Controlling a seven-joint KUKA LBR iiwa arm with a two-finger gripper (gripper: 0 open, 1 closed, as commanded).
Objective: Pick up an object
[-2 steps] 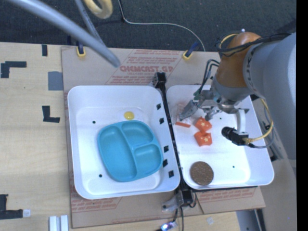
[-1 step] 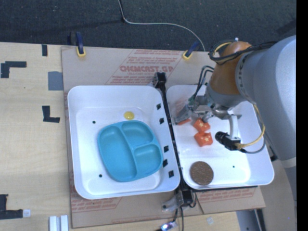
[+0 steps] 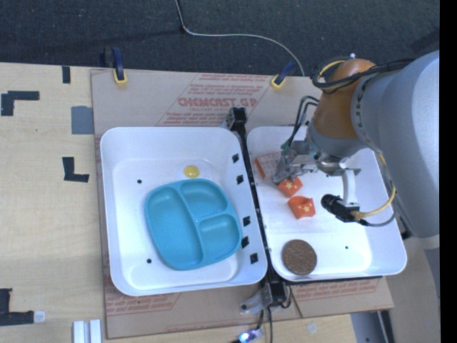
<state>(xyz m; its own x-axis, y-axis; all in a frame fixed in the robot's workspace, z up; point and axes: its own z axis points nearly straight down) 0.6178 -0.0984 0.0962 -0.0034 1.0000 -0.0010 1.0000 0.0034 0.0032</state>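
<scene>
In the right bin (image 3: 371, 259), my gripper (image 3: 288, 176) reaches down at the upper left part, right over a small orange block (image 3: 289, 186). A second orange block (image 3: 301, 206) lies just below and to the right of it. A pale orange piece (image 3: 260, 166) lies near the bin's left wall, beside the gripper. A brown round disc (image 3: 299, 256) rests near the front edge of the right bin. The fingertips are hidden by the wrist and the block.
The left bin (image 3: 121, 163) holds a blue divided plate (image 3: 193, 222) and a small yellow object (image 3: 191, 171) above it. A black divider (image 3: 246, 184) runs between the bins. The grey arm (image 3: 400, 120) covers the right bin's upper right side.
</scene>
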